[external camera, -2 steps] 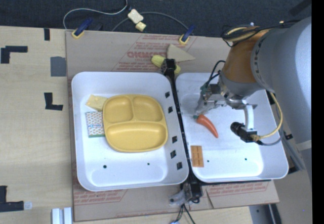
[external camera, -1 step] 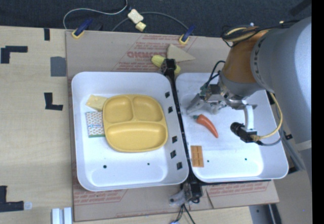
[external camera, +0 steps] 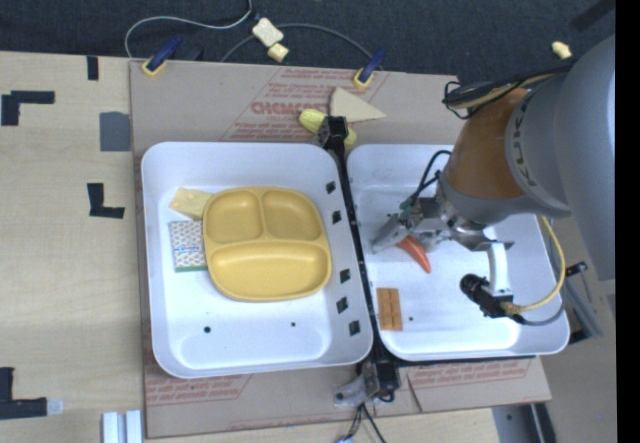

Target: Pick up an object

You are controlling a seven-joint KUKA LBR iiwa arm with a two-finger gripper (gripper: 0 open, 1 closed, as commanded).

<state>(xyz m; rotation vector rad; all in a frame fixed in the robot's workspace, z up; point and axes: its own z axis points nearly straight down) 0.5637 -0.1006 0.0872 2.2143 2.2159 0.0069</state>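
Near the middle of the right bin [external camera: 520,336], the gripper [external camera: 403,234] hangs just above an orange carrot-like piece [external camera: 417,253], its jaws too blurred to judge.

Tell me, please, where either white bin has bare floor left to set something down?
Left bin: a bare strip along the near wall, below the yellow divided plate; its far-left corner is crowded by a sponge. Right bin: bare floor between the small brown card and the near-right corner; the middle is taken by the pincer and an orange item.
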